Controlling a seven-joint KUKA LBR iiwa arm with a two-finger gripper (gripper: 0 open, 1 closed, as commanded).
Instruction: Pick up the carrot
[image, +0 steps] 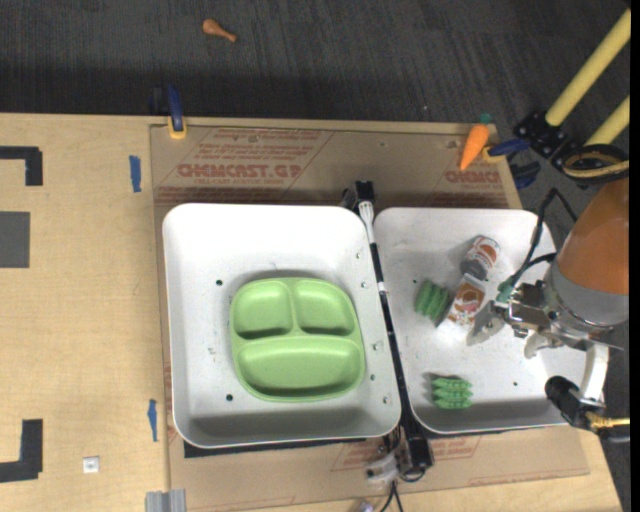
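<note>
We see a green ridged piece (448, 391) lowest in the right bin (520, 222); at its two o'clock the pincer (487, 322) hangs beside a small can (470, 299), its state untellable. The carrot (474, 145) lies on the worktop (80, 330), at twelve o'clock beyond that bin.

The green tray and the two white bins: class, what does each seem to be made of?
The green tray looks like moulded plastic with a matt finish: even colour, rounded compartment edges, soft shading. The white bins also look like plastic, smooth and slightly glossy, with rounded corners and faint sheen; thin painted metal cannot be ruled out.
</note>
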